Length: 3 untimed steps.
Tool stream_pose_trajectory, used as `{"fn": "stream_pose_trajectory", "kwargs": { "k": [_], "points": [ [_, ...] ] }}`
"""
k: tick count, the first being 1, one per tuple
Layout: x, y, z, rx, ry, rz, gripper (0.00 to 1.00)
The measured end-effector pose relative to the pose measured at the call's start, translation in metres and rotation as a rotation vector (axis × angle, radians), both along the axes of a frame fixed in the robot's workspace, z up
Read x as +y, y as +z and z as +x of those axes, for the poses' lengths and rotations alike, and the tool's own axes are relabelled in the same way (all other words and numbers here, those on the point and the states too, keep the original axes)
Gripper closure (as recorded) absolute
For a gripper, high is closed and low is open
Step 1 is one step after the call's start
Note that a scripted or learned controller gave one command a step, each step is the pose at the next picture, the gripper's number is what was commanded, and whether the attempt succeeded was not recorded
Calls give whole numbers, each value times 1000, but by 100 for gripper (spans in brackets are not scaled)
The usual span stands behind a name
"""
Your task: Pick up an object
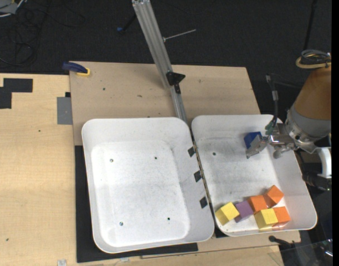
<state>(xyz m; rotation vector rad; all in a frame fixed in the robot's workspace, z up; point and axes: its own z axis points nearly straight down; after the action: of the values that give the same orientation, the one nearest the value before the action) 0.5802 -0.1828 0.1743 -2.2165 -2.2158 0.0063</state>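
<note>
Pale wooden desk [42,165] under two white bins; blue block [252,138] in right bin [236,176], just beside end effector [265,147]. Finger spread impossible to tell. Risk: nudging block aside, closing on nothing.

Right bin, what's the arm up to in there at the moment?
The arm's gripper sits over the upper part of the right bin, right beside a blue block. I can't tell whether it has the block. A cluster of blocks, yellow, purple, orange and others, lies along that bin's lower edge. The left bin sits alongside it.
</note>
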Motion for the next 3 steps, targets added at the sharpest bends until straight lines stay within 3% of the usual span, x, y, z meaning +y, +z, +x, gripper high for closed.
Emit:
{"fn": "stream_pose_trajectory", "kwargs": {
  "k": [1,2,3],
  "points": [
    [4,-64,1,2,-3,1,0],
    [2,-51,2,-4,-8,-1,100],
    [-6,-3,-2,-10,-4,-3,100]
  ]
}}
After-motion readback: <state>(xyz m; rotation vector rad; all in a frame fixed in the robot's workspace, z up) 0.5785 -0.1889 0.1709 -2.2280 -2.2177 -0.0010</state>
